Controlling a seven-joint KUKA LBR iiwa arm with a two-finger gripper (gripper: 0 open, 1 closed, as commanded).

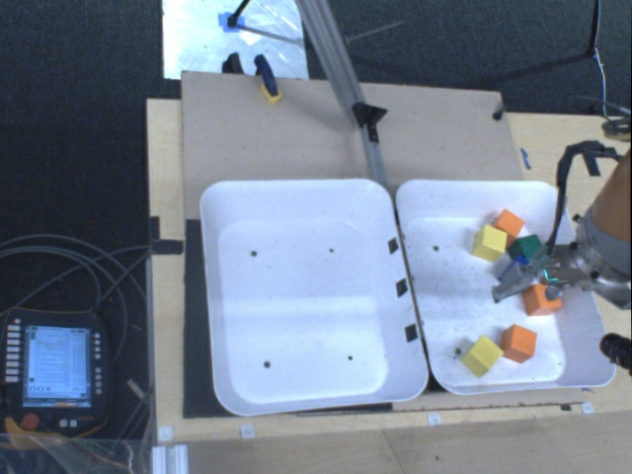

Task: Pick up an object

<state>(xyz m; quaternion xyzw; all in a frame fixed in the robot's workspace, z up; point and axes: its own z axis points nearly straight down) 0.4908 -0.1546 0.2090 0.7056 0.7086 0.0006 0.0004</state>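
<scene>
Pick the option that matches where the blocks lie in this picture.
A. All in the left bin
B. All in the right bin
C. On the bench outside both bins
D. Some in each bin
B: the yellow blocks, the orange blocks and the green block all sit inside the right bin, near the gripper.

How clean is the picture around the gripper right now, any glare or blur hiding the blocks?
Camera view: even, soft lighting; the right bin is bright white but not blown out, and the yellow and orange blocks read clearly. The gripper is soft and smeared, merging with the green block. A shiny sheet glares at top left.
</scene>
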